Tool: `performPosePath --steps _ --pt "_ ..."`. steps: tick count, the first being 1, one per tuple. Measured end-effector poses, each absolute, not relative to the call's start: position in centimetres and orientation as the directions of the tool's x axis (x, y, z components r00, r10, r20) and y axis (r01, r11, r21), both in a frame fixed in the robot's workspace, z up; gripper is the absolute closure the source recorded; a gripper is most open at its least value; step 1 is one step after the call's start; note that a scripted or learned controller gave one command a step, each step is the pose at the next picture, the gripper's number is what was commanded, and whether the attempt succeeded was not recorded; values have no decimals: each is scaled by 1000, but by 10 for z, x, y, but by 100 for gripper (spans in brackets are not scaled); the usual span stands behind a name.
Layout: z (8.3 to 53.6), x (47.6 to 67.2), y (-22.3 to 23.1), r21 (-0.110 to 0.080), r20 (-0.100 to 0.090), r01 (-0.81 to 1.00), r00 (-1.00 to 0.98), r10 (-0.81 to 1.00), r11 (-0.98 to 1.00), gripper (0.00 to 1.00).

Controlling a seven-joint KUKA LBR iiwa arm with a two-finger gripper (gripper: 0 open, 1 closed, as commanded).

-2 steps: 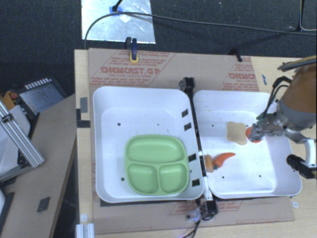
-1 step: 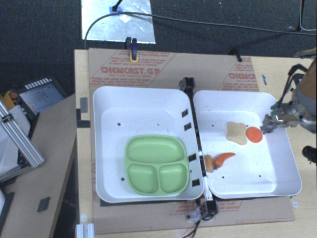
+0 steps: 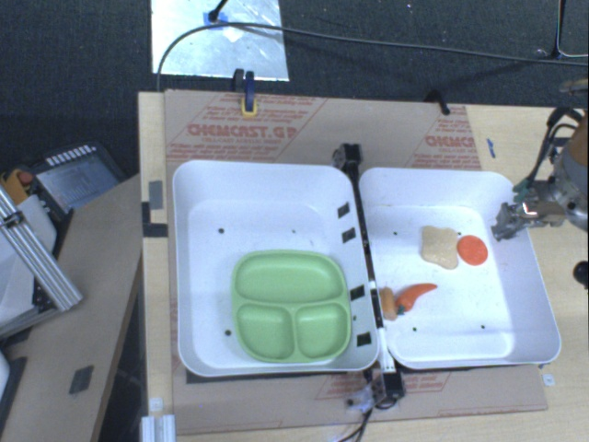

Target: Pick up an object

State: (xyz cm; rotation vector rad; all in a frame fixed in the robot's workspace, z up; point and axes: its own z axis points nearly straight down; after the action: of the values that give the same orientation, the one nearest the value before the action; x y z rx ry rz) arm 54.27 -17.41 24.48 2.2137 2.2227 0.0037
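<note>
In the right bin (image 3: pixel 525 284) lie a pale beige lump (image 3: pixel 439 247), a round red-orange disc (image 3: pixel 473 250) touching its right side, and a small orange carrot-shaped piece (image 3: pixel 408 296) near the divider. My gripper (image 3: pixel 508 224) hovers at the right bin's right rim, to the right of the disc and apart from it. Nothing shows between its fingers.
The left bin (image 3: pixel 198 191) holds a green three-compartment tray (image 3: pixel 290 304). Black clips (image 3: pixel 354 295) line the seam between the bins. Cardboard (image 3: pixel 304 122) lies under both bins. A cable runs across the floor at the back.
</note>
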Motion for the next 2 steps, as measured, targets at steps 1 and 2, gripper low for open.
performPosePath --steps 1,2 --pt "251 555 -122 4 1 1000 -10 1000 10 100" --pt "254 552 -65 2 2 1000 -11 1000 11 100"
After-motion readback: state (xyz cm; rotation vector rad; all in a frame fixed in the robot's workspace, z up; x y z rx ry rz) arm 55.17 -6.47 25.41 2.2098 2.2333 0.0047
